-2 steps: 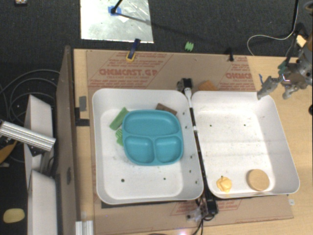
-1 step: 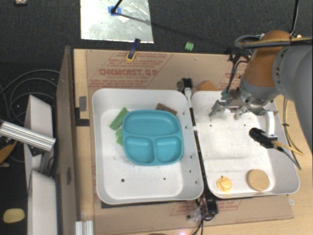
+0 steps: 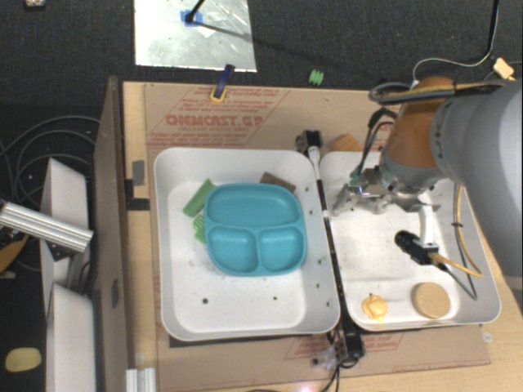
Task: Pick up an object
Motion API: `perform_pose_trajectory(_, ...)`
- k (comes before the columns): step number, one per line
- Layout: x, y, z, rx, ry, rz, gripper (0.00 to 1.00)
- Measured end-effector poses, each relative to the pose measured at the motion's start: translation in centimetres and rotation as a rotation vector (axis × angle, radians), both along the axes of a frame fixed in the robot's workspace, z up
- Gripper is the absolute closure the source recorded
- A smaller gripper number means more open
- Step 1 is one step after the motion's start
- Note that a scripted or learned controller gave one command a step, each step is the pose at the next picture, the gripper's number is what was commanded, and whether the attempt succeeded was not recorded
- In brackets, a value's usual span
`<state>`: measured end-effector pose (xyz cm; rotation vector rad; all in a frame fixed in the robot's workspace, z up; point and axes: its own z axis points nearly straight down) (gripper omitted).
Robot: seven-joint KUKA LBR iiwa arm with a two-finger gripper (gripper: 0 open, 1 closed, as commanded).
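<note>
Over the right bin [image 3: 490, 296], gripper [image 3: 362, 191] near its left wall, finger state impossible to tell

Claw [image 3: 357, 193] over right bin [image 3: 359, 256] (blue tray [image 3: 253, 229] lies left).

I am reaching my arm [image 3: 478, 133] in from the right. My gripper [image 3: 357, 193] is hanging low, pointing left.

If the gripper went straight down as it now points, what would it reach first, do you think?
Probably the bare white floor of the right bin near the divider; the gripper hangs over it, though depth is hard to judge.
</note>
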<state>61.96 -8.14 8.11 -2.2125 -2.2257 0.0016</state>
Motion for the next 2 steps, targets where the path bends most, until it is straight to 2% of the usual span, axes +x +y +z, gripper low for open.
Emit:
perform_pose_trajectory(1,5.2,-3.3,0.5,-0.004,-0.012,-0.001,0.0)
perform_pose_trajectory(2,2.2,-0.8,0.3,-0.001,-0.002,0.0,0.0)
